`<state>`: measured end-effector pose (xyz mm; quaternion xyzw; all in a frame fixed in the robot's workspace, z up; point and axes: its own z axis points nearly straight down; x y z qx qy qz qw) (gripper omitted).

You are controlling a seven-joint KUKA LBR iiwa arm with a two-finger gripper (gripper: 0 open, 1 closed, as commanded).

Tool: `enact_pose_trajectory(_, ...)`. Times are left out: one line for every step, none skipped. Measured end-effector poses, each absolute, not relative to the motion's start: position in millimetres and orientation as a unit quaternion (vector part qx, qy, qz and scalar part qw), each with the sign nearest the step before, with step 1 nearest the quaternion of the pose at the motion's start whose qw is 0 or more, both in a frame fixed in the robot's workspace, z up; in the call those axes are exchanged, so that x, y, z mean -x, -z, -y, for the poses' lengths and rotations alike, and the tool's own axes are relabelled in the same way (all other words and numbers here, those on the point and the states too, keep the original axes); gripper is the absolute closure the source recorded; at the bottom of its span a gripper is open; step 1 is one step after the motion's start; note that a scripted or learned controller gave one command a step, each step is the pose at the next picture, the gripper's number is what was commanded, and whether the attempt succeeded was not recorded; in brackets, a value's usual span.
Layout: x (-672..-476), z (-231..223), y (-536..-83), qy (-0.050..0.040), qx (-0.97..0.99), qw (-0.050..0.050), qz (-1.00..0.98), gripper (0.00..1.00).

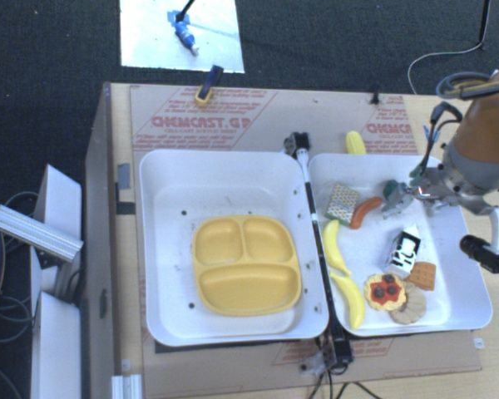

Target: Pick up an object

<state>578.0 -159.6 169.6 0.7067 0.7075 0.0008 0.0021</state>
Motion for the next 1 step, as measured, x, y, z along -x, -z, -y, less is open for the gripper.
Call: enact_pose_trajectory(-553.7, 121.6, -98.4, -0.0006, -0.706, 0.001, -0.708, 0.00)
